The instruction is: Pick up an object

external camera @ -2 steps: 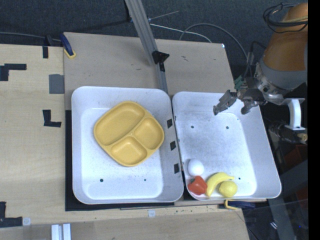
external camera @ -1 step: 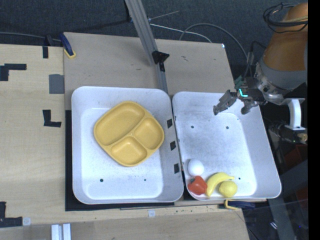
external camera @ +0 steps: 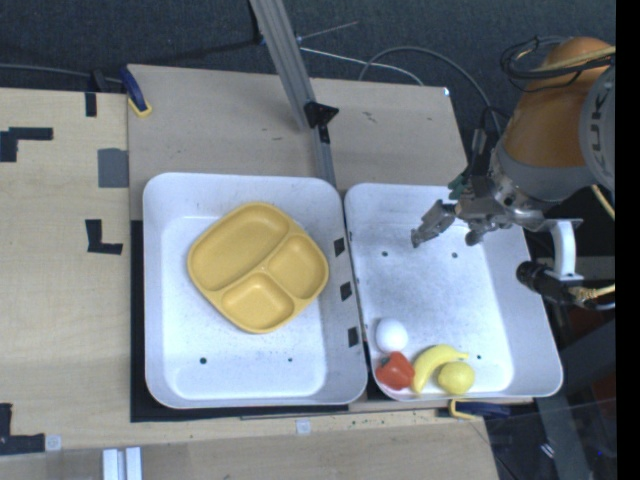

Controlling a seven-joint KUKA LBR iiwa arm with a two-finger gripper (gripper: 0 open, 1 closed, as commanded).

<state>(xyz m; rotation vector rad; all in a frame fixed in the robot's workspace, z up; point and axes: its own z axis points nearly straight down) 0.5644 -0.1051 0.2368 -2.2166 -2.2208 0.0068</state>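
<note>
Hovering at the right bin's [external camera: 500,298] twelve o'clock, the gripper [external camera: 455,226] spreads its jaws wide, holding nothing. A banana [external camera: 432,360], egg [external camera: 391,334] and red fruit [external camera: 397,371] cluster at six o'clock.

A yellow divided tray [external camera: 258,266] is lying in the left white bin [external camera: 160,298]. Both bins are sitting on the wooden tabletop [external camera: 60,268], and a grey metal post [external camera: 285,53] is slanting over its far edge.

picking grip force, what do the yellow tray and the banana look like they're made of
Yellow tray: likely moulded plastic, matte to satin, judging by its even colour, rounded dividers and soft sheen. Banana: probably a plastic toy, with a smooth, uniform yellow skin and faint gloss, though the view is too coarse to rule out real fruit.
</note>
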